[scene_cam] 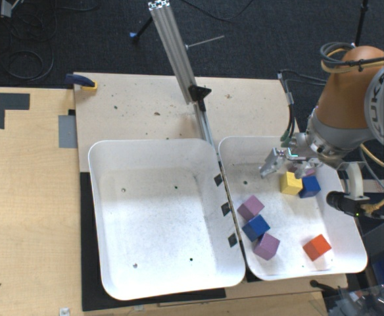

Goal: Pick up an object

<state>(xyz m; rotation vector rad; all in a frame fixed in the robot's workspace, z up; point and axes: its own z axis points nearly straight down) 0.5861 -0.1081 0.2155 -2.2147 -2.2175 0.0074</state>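
The right bin [350, 259] holds several small blocks. A yellow block [290, 184] and a blue block [310, 186] lie side by side near its upper right. Two purple blocks [250, 208] [266, 245] and another blue block [256, 227] sit close to the divider. An orange block [317, 247] rests near the front right corner. My gripper [285, 165] hangs over the right bin, just above and left of the yellow block, its metal fingers spread apart with nothing between them.
The left bin [113, 176] lies beside the right one, with small black clips along the shared wall. A slanted aluminium rail [179, 58] rises behind the bins. A blue and yellow clamp [81, 81] sits at the bench's back left.
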